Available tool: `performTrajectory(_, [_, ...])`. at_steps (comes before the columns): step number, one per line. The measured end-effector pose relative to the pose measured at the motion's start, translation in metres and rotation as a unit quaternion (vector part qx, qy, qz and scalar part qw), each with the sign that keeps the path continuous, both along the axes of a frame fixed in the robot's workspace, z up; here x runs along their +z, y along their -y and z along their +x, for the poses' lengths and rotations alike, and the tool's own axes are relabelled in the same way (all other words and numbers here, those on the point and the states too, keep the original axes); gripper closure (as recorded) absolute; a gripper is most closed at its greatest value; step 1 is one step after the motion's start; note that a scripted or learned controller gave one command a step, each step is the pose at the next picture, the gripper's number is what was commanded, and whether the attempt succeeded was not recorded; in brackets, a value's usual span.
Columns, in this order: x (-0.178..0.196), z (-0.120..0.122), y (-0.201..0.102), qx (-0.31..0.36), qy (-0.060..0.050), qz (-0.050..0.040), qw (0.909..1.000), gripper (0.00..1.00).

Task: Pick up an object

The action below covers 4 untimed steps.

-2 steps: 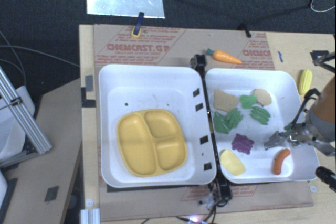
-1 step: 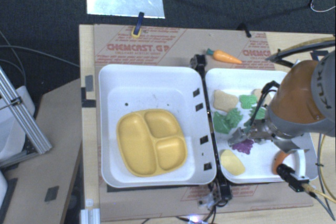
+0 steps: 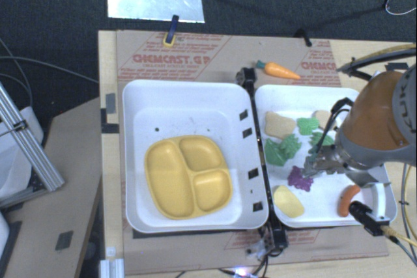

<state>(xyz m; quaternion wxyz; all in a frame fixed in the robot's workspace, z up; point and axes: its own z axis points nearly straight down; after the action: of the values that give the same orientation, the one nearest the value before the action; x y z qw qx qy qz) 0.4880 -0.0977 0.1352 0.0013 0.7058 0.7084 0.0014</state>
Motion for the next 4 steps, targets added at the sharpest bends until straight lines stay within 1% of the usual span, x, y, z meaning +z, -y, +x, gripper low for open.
performTrajectory(1, [0.0,0.0,0.0,0.0,0.0,0.0001,1.0,0.0])
performTrajectory(2, [0.01,0.001,0.0,0.0,0.001,0.0002,1.0,1.0])
performTrajectory(3, [0.01,0.001,0.0,0.001,0.001,0.0002,1.0,0.0])
performTrajectory(4, [0.073,0.0,-0.012,0.001,0.001,-0.0005,1.0,0.0])
